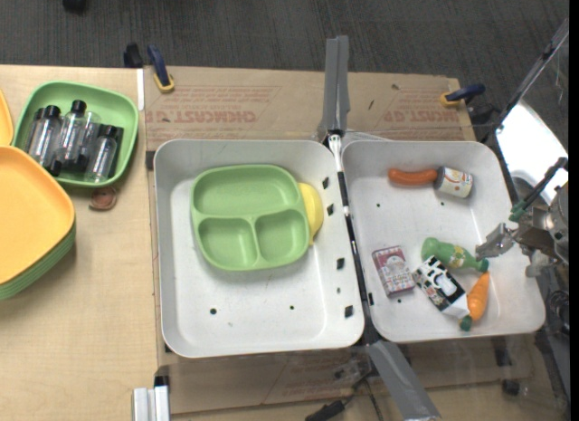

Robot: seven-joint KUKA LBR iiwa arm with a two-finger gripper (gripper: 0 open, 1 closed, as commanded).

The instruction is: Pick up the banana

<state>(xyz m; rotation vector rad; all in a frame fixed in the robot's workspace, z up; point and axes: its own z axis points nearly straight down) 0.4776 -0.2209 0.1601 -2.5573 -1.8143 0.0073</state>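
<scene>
Yellow curved banana (312,208) lies untouched beside the green divided plate (249,217) in your left bin; the gripper (503,238) hovers at the right bin's right edge, nothing grasped yet.

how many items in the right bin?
6: hot dog and small can near the back, card packet, green bottle, black-and-white packet and carrot toward the front. More may be hidden underneath.
</scene>
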